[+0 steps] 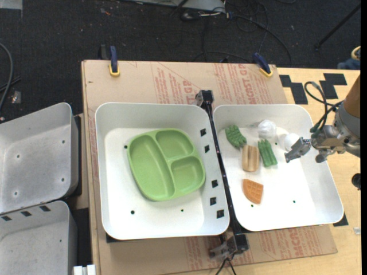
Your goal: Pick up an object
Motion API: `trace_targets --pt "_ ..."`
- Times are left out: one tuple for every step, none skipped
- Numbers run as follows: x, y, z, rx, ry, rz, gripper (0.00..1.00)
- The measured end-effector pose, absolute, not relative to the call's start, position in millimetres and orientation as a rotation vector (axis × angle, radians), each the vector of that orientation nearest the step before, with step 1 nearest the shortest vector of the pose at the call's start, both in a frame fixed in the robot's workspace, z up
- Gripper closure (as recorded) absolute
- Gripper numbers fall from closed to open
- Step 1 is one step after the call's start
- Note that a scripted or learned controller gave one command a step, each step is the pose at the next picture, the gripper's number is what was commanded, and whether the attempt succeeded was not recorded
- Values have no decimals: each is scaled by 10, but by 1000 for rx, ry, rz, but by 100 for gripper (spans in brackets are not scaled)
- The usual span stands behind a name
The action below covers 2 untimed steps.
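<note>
Low from the right, gripper (297,149) over right bin (321,193), beside white object (267,129).

Brown board-topped bench (149,79) bears two white bins side by side: left bin (109,153), right bin (321,205), seemingly touching.

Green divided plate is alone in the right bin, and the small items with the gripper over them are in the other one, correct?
Not quite: the green divided plate lies alone in the left bin, not the right. The small items are in the right bin, with the gripper over it, as the camera view shows.
</note>
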<state>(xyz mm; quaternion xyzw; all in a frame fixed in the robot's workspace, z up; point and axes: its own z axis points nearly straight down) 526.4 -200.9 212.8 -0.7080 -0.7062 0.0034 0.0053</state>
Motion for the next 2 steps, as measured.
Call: trace_targets --pt "5293 -2007 2191 -2221 -2222 1 0" --pt "5311 -1933 1735 -2219 -2219 3 0"
